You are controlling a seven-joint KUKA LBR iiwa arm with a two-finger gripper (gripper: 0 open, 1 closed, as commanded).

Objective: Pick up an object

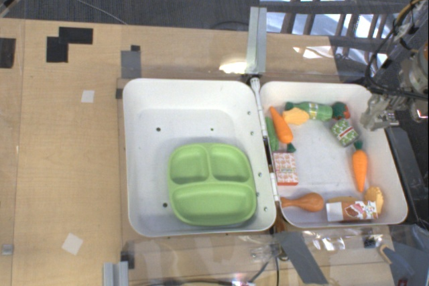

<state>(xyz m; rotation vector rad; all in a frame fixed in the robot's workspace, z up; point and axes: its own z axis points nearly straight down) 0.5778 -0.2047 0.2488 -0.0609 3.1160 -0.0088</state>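
Two white bins on the desk (pixel 60 164): left bin (pixel 144 104) holds just a green divided plate (pixel 212 183), right bin (pixel 318 157) holds the clutter, so it's probably the pick source. Candidates: carrot (pixel 360 169) at right, green bottle (pixel 315 110) near the top, red carton (pixel 285 169) at the left wall, drumstick (pixel 305 201) at the bottom. Claw (pixel 379 114) sits at the right bin's upper-right rim; nothing is between its fingers, and I can't tell how wide they're spread. Nearest target: small green box (pixel 344 132).
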